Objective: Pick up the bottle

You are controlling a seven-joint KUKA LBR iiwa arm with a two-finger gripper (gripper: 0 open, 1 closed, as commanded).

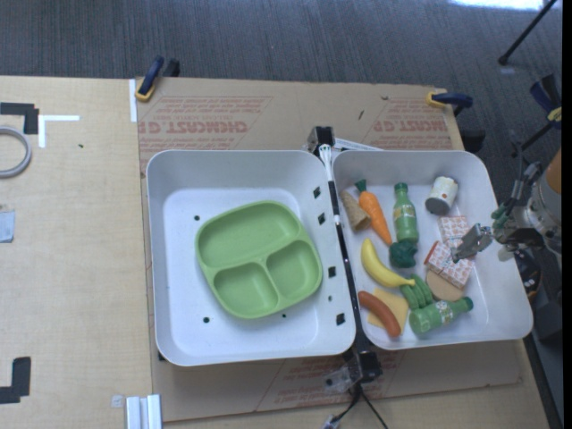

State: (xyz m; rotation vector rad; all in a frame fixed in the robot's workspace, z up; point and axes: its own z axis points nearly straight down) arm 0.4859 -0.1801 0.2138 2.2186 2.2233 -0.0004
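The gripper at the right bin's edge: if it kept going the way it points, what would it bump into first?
Probably the red-and-white checkered block: the gripper points leftward into the right bin, and its tip already hangs over that block. Its height above is unclear.

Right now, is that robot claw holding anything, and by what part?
Nothing is held. The gripper hangs over the right bin, with no object between its fingers.

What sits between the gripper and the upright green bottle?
In the camera view, a checkered box lies between the gripper and the green bottle.
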